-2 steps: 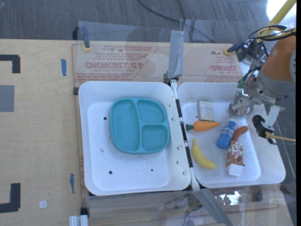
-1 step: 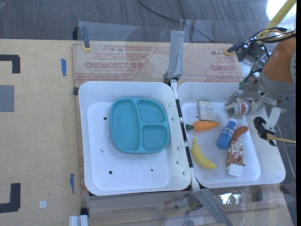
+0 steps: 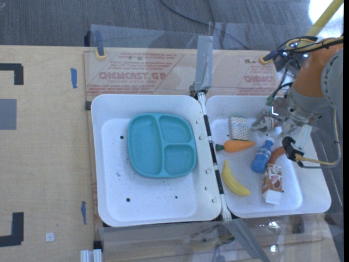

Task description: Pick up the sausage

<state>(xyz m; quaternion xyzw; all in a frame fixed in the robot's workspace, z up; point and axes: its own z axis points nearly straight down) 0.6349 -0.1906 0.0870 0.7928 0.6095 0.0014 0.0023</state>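
The pincer (image 3: 260,124) hangs over the right bin (image 3: 316,202), toward that bin's 12 o'clock part, with the arm coming in from 3 o'clock. Whether the pincer is open or closed cannot be told from this angle, and nothing can be seen in its grasp.

The sausage (image 3: 277,153), reddish-brown, lies near the middle of the right bin, tilted, at about 4 o'clock from the pincer and apart from it. A blue bottle (image 3: 262,157) lies just beside it at 9 o'clock. A red and white tube (image 3: 272,183) lies at 6 o'clock from the sausage, its upper end close to the sausage's lower end.

A carrot (image 3: 239,145) lies at 9 o'clock from the bottle, near the bin's left wall. A small patterned packet (image 3: 238,127) sits at 12 o'clock from the carrot, just left of the pincer. A banana (image 3: 234,180) lies at 6 o'clock from the carrot.

The left bin (image 3: 109,146) holds a teal divided plate (image 3: 162,145) near its middle. Both bins rest on the pale bench (image 3: 43,146).
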